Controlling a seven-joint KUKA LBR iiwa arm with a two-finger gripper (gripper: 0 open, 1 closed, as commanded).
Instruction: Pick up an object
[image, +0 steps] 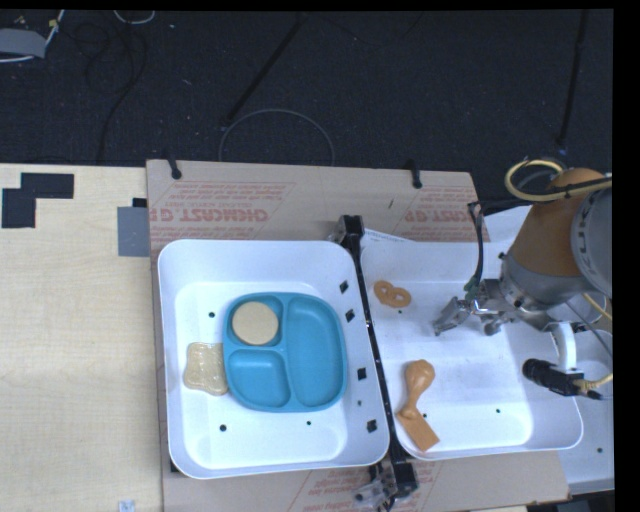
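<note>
I see the tool (452, 318) low over the right bin (560, 435), jaws spread, holding nothing. Nearest target: pretzel (392, 295), just left of it. I judge it light, rigid, brittle; grip across the outer loop, gently.

Two white bins (190, 300), one blue divided plate (300, 360), one round cracker (254, 322), one pale toast piece (205, 368), one pretzel (392, 295), one drumstick (417, 400).
</note>
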